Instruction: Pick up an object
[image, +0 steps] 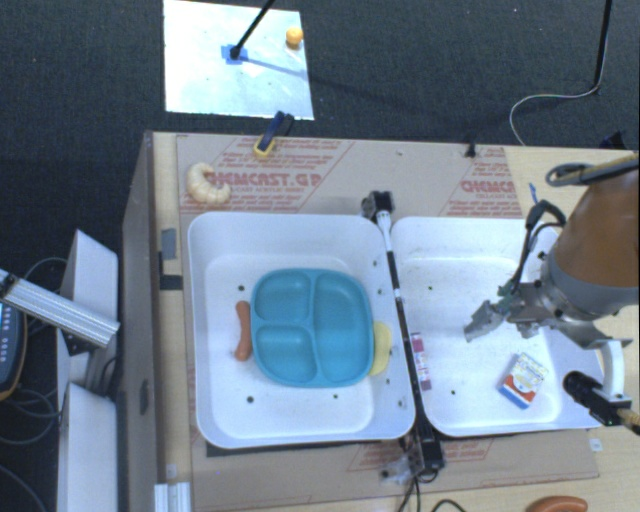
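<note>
A small carton (523, 379) lies in the right bin (450, 410), near its front right corner. Just behind and left of the carton the gripper (487, 320) hovers, fingers apart, nothing between them. Farther left, the left bin (215, 400) holds a blue divided plate (310, 327) with a sausage (242, 331) beside it.
</note>
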